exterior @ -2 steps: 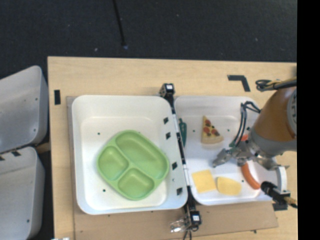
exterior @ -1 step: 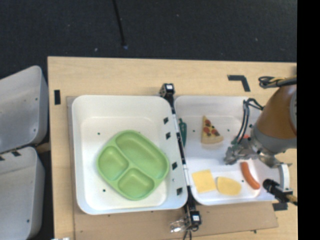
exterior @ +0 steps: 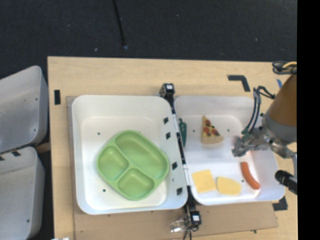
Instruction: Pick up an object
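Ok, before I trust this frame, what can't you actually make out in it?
- Gripper: fingers too small and blurred in the camera view to tell open or shut.
- Arm: cut off by the right edge.
- Dark green item by the right bin's left wall: too small and too hidden by the divider to identify.

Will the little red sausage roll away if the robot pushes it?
Probably, if it is pushed from the side. The sausage looks round and long, lying flat on the right bin. It looks smooth, so it might slip from the gripper just above it. It is small, so likely light.
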